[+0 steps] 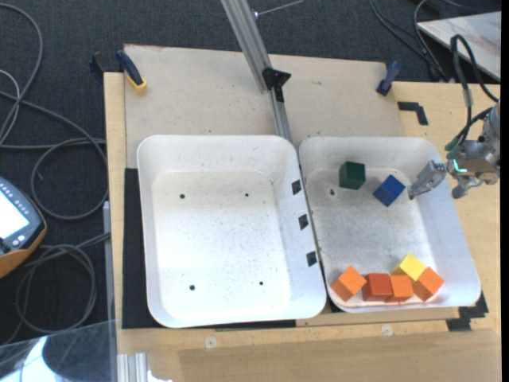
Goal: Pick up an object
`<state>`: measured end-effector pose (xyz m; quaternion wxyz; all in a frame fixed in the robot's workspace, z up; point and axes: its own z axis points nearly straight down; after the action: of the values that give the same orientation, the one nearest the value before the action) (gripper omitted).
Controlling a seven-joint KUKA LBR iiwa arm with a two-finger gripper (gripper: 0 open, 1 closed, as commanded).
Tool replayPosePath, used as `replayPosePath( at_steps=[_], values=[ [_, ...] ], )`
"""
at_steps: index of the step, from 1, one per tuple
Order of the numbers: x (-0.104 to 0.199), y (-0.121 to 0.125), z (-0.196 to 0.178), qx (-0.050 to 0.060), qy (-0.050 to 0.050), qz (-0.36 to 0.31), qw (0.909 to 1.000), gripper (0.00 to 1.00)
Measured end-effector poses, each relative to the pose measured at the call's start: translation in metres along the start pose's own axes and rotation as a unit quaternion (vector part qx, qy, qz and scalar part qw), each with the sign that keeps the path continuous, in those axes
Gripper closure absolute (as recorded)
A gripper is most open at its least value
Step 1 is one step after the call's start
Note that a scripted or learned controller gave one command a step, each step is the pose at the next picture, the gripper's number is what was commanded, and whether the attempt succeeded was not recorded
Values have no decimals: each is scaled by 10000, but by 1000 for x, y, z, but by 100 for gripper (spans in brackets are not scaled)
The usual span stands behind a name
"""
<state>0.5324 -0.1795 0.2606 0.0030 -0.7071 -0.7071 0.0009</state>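
Hand point(433, 178) hovering at right bin's point(457, 237) far rim, finger state impossible to tell, nothing visibly gripped, blue cube point(389, 190) just beside and green cube point(351, 174) close behind; risk of nudging blue into green, or clipping rim.

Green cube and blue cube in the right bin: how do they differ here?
The green cube is dark green; the blue cube is bright blue. The green cube sits nearly square to the bin, the blue cube turned like a diamond. The blue cube lies nearer the gripper, the green cube farther left. Both rest apart on the right bin floor, similar in size.
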Motion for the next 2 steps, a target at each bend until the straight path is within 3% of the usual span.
replayPosePath(
  at_steps=[1,2],
  values=[
    [0,1,-2,-24,-7,-4,10000,0],
    [-5,-8,49,2,-3,5,10000,0]
  ],
)
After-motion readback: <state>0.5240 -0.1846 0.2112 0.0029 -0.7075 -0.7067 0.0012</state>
